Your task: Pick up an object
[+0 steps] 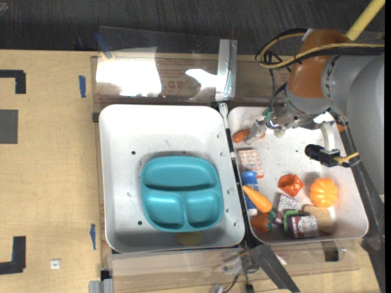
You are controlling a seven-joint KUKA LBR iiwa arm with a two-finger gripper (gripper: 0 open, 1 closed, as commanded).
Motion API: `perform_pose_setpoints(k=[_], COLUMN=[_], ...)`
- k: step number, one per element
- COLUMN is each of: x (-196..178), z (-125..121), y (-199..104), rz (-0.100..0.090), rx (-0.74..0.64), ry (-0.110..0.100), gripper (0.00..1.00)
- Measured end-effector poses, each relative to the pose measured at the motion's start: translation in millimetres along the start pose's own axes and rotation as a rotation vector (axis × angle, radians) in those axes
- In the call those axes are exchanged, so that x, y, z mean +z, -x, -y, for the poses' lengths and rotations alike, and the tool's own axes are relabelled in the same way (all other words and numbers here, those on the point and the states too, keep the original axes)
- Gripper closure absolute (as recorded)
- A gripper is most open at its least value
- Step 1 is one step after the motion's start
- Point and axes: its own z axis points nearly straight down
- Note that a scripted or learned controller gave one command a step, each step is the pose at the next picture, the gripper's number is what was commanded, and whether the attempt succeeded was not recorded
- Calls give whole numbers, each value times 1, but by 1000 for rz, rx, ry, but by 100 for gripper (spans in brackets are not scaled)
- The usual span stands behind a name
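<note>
Where the arm (342, 78) overhangs the right bin (357, 227), jaws (264, 127) blurred, grip state unreadable, near orange item (241, 135).

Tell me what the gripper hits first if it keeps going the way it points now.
Likely the small orange-red object at the right bin's upper-left corner: the gripper points left and down at it. Depth is unclear from above; it may meet the bin floor first.

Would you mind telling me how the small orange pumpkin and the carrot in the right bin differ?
The pumpkin is round and ribbed; the carrot is long and tapered. The pumpkin is a yellower orange, the carrot a deeper one. The pumpkin sits near the right bin's right side, while the carrot lies aslant by its left wall. Both are orange toy produce in the same bin.
</note>
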Motion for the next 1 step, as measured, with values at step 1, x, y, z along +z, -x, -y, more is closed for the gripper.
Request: perform_pose_setpoints(k=[1], x=[-1], z=[79], y=[-8], rz=[1], rx=[-22], ry=[7], gripper=[0])
